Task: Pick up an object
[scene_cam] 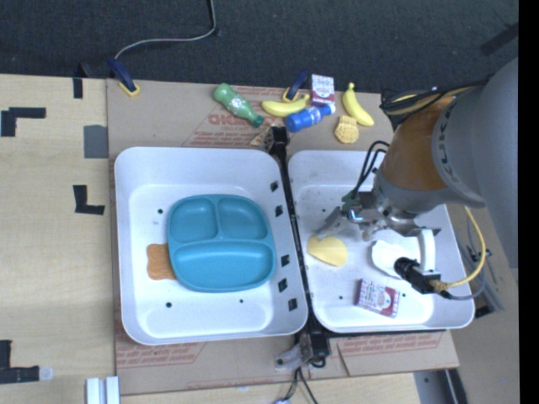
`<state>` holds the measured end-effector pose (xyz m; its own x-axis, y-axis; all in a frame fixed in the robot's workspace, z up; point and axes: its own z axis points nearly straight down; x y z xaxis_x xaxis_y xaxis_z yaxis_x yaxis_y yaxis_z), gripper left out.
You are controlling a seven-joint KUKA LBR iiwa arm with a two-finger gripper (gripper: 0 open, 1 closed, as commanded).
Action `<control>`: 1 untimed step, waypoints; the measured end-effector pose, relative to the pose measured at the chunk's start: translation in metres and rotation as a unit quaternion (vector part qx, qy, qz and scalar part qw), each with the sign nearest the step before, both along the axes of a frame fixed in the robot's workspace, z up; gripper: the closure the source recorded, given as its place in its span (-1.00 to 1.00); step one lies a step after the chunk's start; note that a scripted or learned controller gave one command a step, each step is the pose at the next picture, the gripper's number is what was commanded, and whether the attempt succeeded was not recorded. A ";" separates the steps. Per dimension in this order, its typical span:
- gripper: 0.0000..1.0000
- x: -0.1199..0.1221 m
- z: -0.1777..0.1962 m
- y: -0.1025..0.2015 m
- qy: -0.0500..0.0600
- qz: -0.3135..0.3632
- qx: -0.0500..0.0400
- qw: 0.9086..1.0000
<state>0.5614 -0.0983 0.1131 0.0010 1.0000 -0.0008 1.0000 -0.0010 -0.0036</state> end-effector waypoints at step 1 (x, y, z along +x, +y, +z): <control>-1.00 -0.012 -0.027 -0.003 -0.003 0.001 0.000 1.000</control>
<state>0.5492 -0.1011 0.0863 -0.0012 1.0000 -0.0003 1.0000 0.0012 0.0030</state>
